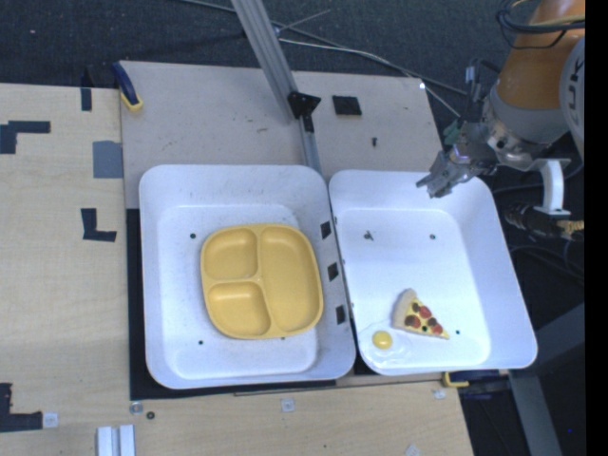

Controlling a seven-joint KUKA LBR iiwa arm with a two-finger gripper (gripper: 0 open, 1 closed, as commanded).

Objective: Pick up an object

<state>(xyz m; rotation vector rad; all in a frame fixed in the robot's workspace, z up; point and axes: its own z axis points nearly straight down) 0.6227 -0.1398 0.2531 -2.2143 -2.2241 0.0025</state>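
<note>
Left bin (161,255): yellow divided plate (260,281) lies flat in middle, untouched. Right bin (494,255): toy pizza slice (420,315) at near side, small fried-egg piece (382,340) just left of it, near corner. I read gripper (439,182) over far right rim of right bin, well apart from both pieces; nothing visible at its tip, opening I cannot tell. My judgement: pick not yet begun; approach, descent, grasp, lift all left.
</note>
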